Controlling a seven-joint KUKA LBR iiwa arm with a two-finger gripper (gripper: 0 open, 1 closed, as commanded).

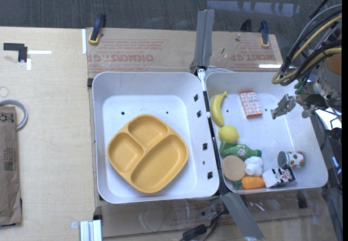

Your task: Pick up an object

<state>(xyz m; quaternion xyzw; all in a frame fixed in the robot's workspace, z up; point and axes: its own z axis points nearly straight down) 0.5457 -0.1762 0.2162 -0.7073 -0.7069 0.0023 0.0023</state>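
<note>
From my remote station I see the arm (321, 79) entering at the right, its gripper (283, 106) hanging over the right part of the right bin (312, 136). The fingers are too small and blurred for me to judge their spread, and I cannot tell whether anything sits between them.

Right bin contents: a banana (218, 108) along the left wall, a lemon (228, 134) just below it, a green item (240, 151) under that, then a tan disc (234, 168), a white lump (253, 166) and an orange carrot (252, 183) clustered at the lower left. A red-and-white box (250, 104) lies near the top centre, closest to the gripper. A small patterned cup (291, 159) and a black-and-white carton (279, 176) lie at the lower right.

Left bin (109, 90): one yellow divided plate (147, 153)
</note>
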